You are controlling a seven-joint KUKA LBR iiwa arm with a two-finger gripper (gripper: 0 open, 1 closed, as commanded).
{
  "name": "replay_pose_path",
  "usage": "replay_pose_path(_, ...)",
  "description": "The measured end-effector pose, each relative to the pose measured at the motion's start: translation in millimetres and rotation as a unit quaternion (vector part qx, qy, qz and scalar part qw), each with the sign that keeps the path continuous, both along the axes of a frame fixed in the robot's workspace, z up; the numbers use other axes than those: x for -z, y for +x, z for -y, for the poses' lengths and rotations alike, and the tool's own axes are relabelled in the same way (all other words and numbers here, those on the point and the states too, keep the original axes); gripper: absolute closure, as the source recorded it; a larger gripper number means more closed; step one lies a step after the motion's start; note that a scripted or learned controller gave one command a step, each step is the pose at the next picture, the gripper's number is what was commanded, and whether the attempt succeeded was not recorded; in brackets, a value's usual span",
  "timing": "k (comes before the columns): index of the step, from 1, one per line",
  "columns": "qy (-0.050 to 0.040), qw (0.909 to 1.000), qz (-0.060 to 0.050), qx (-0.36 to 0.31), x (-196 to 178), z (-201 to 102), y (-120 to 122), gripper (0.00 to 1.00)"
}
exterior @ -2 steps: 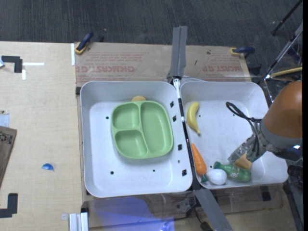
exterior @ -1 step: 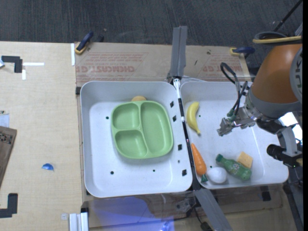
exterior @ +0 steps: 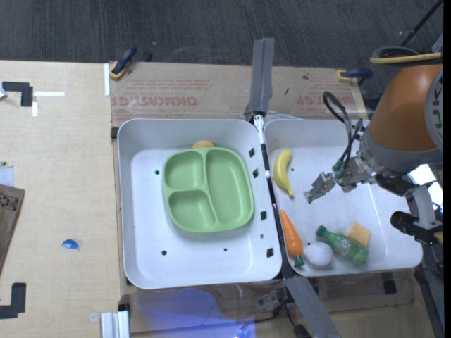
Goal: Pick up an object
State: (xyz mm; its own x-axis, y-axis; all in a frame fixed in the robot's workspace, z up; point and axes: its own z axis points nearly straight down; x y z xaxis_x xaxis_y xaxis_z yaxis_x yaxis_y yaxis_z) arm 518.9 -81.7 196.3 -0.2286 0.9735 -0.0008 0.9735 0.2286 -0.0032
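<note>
Nearest, along the right bin's [exterior: 394, 263] front wall: a white egg [exterior: 318, 255] touching a green bottle [exterior: 343, 244], a yellow block [exterior: 359, 234] just behind, a carrot [exterior: 289, 234] by the divider. Farther back, a banana [exterior: 282, 171] lying apart from them. Gripper [exterior: 318, 188] hovering above bare floor between banana and bottle, fingers slightly apart, clamped on nothing. In the left bin [exterior: 137, 210], a green divided tray [exterior: 208, 188].
</note>
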Motion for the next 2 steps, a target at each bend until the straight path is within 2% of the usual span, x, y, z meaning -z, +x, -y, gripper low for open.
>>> replay_pose_path(1, 0.0009, 0.9997, 0.0, 0.023, 106.6, 28.5, -38.7, 0.0)
replay_pose_path(2, 0.0007, 0.9997, -0.001, 0.025, 99.6, 29.4, -38.6, 1.0)
